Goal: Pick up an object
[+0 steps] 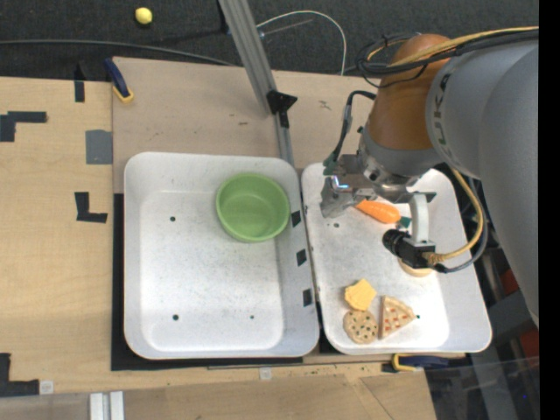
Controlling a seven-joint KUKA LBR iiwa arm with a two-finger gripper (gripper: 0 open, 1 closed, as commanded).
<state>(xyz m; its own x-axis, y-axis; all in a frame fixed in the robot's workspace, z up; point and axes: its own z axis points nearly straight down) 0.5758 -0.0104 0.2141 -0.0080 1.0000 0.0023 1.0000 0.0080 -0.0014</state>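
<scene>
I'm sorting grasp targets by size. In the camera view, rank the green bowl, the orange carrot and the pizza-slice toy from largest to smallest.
1. green bowl, clearly largest
2. and 3. orange carrot and pizza-slice toy: unsure, since the arm partly covers the carrot

Glossy white plastic bins [149, 234] on a matt wood bench [52, 261]; smooth green plastic bowl [252, 206].

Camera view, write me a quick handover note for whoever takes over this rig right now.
Gripper: low in the right bin, at its upper left, right beside the orange carrot-like piece; whether it grips anything cannot be told.
Things: cheese-like yellow piece, round cookie and pizza slice clustered at the right bin's near end; green bowl in the left bin.
Done: arm is down at the carrot piece.
Left: confirm a grasp and lift an object.
</scene>
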